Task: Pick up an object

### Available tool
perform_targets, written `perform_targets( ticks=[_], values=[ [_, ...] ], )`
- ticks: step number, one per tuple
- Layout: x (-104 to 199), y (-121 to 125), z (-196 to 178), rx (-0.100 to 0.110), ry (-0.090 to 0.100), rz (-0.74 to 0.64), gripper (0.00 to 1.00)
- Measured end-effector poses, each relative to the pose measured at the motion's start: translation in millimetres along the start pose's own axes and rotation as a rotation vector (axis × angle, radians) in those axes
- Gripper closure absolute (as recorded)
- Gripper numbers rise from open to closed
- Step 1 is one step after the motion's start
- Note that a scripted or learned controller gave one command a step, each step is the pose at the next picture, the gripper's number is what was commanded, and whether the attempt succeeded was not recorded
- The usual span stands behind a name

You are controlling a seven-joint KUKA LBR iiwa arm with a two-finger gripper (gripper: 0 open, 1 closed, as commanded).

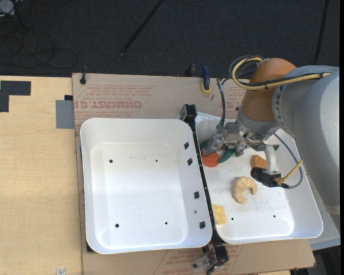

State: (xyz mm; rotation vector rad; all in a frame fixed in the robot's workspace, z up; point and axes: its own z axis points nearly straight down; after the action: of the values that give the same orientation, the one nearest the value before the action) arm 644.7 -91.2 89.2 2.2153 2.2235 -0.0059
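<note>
My gripper [225, 146] hangs low over the far left part of the right bin [275, 225], under the grey arm with its orange band [269, 76]. Just below and left of it lies a red-orange object [210, 160] with a green piece [224, 152] against it, close to the gripper's tip. I cannot make out whether anything sits between the gripper's tips. A tan croissant-shaped object [244, 188] lies in the middle of the right bin. A small orange-brown piece [258, 161] rests to the gripper's right. A pale yellow block [219, 214] sits at the bin's near left edge.
The left bin [92, 153] stands beside the right one, with a black divider strip [196, 171] between them. A black cable end [266, 179] with yellow wire hangs by the croissant. Cardboard [132, 99] lies beyond the bins.
</note>
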Motion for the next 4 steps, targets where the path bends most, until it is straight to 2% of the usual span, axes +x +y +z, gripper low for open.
perform_targets(
  ticks=[1,2,3,4],
  values=[
    [-1.5,-0.1,-11.1,0.001,0.006,0.006,1.00],
    [-1.5,-31.9,-1.0,-0.006,0.003,0.004,1.00],
    [-0.6,0.2,-17.5,0.000,0.005,0.003,1.00],
    [0.3,-49.0,3.0,0.007,0.006,0.005,1.00]
  ],
)
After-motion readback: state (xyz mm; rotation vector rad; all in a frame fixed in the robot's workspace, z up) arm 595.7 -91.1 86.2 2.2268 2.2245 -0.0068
